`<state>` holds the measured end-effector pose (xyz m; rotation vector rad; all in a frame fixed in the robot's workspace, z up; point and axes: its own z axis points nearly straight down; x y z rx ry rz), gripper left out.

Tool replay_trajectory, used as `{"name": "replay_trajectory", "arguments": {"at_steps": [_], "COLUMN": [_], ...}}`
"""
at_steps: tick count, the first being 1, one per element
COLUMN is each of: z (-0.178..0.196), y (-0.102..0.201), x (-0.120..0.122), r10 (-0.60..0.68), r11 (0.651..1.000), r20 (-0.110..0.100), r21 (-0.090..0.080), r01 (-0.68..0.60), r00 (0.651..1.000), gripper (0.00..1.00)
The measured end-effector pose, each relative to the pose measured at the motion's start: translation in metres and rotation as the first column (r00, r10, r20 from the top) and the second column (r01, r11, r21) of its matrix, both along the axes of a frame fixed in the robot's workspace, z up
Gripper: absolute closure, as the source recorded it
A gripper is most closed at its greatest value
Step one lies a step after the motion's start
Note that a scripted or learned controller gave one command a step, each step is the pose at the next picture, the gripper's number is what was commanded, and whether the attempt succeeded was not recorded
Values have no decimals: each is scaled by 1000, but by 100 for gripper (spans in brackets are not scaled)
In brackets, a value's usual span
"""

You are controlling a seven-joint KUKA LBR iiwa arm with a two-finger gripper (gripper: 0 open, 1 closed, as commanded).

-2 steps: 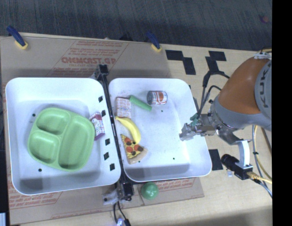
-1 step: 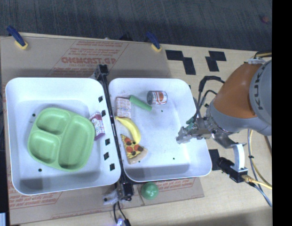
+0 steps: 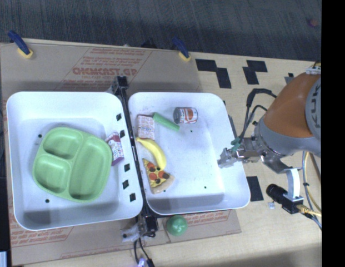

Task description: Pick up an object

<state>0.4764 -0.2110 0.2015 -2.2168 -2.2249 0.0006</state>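
While I count from the overhead camera, I find two white bins side by side on the table: the left bin and the right bin. One green divided plate with three compartments lies in the left bin, and one small purple-and-white packet sits by that bin's right wall, just beside the plate. Five things lie in the right bin: one small can on its side near the far wall, one green stick just left of the can, one printed packet touching the stick's left end, one banana below the packet, and one toy pizza slice touching the banana's lower end. One green ball rests outside the bins, on the cardboard by the near rim of the right bin. Two blue clamps, one and another, grip the far edge of the cardboard. My claw hangs over the right rim of the right bin, well apart from all five things there; it is small and blurred against the wrist parts, so I cannot tell how wide it stands, and I see nothing in it. Printing on both packets is too small to read.
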Motion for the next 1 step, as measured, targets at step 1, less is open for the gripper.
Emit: {"name": "replay_trajectory", "arguments": {"at_steps": [1], "z": [6], "y": [0], "x": [1], "r10": [1], "r11": [1000], "r20": [2], "r21": [0], "r01": [-1], "r00": [1000], "gripper": [100]}}
